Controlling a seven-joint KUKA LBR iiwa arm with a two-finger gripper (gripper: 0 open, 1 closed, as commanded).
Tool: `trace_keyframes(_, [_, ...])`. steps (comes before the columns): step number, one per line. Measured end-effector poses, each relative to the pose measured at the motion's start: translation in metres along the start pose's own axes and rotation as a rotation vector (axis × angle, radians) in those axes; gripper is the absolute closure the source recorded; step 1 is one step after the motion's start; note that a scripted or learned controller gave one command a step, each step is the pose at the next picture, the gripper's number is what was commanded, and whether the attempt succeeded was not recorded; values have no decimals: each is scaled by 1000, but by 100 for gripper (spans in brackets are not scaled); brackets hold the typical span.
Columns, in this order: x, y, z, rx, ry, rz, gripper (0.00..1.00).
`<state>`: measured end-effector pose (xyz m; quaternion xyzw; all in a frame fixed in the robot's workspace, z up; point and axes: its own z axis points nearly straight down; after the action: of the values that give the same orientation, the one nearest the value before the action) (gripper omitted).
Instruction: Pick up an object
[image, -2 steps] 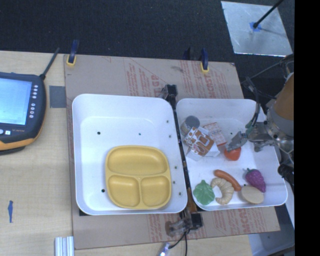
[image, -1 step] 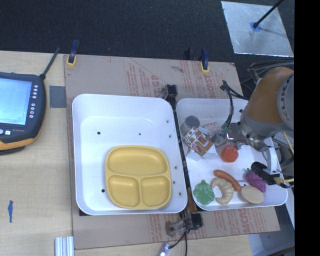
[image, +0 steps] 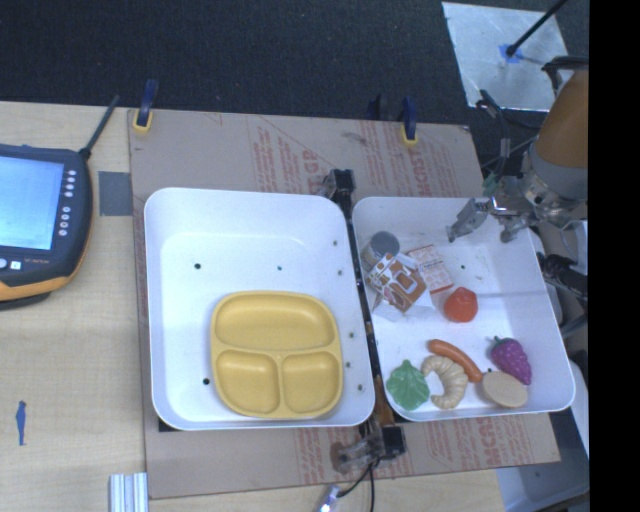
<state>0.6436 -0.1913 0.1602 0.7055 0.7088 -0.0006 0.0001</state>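
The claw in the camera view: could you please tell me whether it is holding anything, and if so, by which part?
Nothing is held. The claw hangs open over the upper right corner of the right bin, with only bare white floor between its fingers.

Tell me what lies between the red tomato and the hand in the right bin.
In the camera view, only bare white bin floor separates the tomato from the hand.

open tool (image: 490, 222) hovers over right bin (image: 520, 290); yellow tray (image: 277, 354) in left bin (image: 180, 300)
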Motion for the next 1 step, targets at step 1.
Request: trace_keyframes(1, [62, 12, -43, 0, 2, 0, 0])
